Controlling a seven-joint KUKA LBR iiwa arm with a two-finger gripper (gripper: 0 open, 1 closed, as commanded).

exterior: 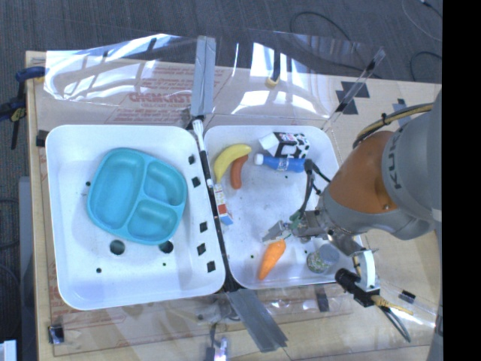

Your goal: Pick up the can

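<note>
dark carpet floor (113,13); glare on bench (248,89).

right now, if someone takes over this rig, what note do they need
Gripper: low in the right bin, just above the carrot; whether its fingers are open or shut cannot be told.
Can: lying near the bin's front right corner, right of the carrot, partly under the arm.
Also in that bin: banana, a small sausage-like piece, a blue-capped bottle.
Left bin: blue divided plate.
Done: nothing visible. Left: grasp and lift the can.

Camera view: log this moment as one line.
arm over right bin | tool low, beside carrot | can lying near front wall | not held
</note>
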